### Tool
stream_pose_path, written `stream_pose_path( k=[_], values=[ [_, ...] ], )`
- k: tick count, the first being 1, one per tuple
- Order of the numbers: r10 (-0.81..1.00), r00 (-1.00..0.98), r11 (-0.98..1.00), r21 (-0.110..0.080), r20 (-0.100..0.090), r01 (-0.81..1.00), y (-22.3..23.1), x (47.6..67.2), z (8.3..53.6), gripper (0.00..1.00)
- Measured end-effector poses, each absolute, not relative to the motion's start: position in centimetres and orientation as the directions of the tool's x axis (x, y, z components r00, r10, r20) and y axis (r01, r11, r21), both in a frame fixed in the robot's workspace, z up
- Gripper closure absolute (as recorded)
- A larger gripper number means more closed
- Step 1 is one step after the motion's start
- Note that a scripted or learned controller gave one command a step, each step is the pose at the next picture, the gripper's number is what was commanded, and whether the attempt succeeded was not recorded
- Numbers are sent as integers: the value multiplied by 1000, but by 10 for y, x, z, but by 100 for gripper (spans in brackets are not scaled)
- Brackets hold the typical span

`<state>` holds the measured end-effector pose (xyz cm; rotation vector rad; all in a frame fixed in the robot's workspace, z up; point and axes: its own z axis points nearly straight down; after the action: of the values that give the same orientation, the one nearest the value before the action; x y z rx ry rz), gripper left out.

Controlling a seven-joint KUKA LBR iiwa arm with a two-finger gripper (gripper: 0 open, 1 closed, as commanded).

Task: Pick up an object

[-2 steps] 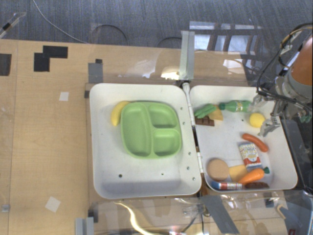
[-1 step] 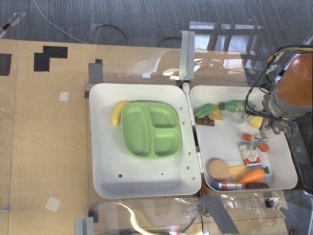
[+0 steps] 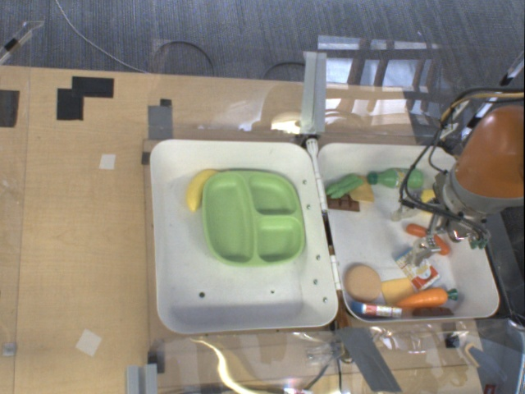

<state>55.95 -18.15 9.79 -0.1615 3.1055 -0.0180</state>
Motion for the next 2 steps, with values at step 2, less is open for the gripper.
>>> stream_pose_path(
  k=[2],
  values=[
    [-10,-1000,1000,-6,-25,-10,-207,557,97,0]
  ],
)
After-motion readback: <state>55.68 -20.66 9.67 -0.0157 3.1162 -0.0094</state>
